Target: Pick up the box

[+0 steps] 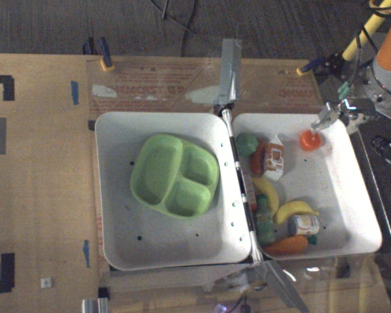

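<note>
Box [274, 158]: a small white and orange carton, lying in the right bin [339, 194], toward its back left part, just right of the divider between the two bins.
Beside the box: a red piece [258, 162] is touching its left side, and a green piece [246, 143] is sitting just behind and to the left of that.
In front of the box: a banana [267, 193] is lying just below it; a second banana [296, 208], a can [304, 225] and a carrot [287, 245] are resting farther toward the near edge of the bin.
Right of the box: an orange cup [310, 139] is standing near the bin's back rim, apart from the box.
Gripper [327, 118]: hanging over the back right corner of the bin, behind and right of the cup, well clear of the box (nothing is sitting between its fingers); whether the jaws are apart or together, I cannot tell.
Arm [386, 64]: reaching in from the right, far from the box.
Left of the box: the left bin [117, 194] is holding a green tray [175, 174] with three compartments, lying near its middle, well apart from the box.
</note>
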`<state>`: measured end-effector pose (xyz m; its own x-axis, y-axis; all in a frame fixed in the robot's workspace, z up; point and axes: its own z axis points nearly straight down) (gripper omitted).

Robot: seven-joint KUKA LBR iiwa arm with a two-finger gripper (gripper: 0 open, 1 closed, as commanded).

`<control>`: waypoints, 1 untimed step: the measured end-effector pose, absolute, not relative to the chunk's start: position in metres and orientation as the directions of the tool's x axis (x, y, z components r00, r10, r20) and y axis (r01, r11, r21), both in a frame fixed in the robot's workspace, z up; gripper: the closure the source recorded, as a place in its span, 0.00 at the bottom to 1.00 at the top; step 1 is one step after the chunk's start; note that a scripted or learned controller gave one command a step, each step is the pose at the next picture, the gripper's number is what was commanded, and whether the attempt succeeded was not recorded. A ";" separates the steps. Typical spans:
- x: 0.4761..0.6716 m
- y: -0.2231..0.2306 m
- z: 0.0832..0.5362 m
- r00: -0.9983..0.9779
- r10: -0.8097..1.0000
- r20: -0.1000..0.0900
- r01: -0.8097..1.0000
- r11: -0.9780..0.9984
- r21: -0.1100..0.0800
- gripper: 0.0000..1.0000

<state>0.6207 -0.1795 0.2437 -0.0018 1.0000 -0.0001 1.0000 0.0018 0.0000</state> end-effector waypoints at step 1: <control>0.577 -0.190 0.095 0.240 0.971 0.000 0.971 -0.240 0.002 0.00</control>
